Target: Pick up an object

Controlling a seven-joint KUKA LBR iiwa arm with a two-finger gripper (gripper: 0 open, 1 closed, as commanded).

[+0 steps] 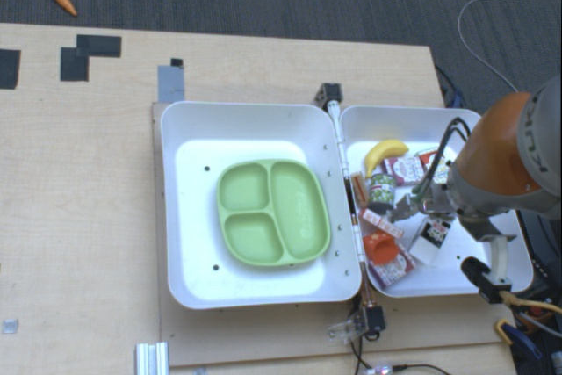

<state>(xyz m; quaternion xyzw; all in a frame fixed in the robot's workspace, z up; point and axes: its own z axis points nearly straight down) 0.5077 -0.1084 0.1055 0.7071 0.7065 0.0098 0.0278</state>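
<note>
The right bin (518, 277) holds a pile of small items: a yellow banana (384, 153) at the back, a green-labelled can (381, 188), a red packet (385, 248) near the front, and white and pink wrappers (413, 169). My gripper (420, 205) hangs low over the middle of this pile, just right of the can, under the grey arm with its orange band (493, 155). The wrist hides much of what lies beneath it.
The left bin (189, 215) holds a green three-compartment plate (272, 212). A metal divider (338, 154) runs between the bins. Small toys lie on the carpet beyond the bench. Cables trail at the bench's front right corner.
</note>
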